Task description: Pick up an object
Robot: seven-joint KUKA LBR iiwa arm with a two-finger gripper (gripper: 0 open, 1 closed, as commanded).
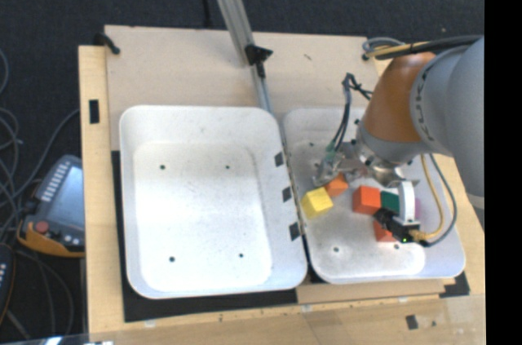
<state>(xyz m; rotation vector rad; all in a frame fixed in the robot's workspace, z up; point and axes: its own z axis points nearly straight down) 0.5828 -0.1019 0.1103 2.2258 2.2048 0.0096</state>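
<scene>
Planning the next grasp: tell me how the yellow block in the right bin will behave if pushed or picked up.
The yellow block looks blocky and flat-faced, so it would probably slide rather than roll. It seems rigid and small, likely light. An orange block sits right beside it, so a push may shove both.

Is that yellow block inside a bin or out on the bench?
Inside. The yellow block lies on the floor of the right bin, near its left wall, beside a small orange block.
</scene>
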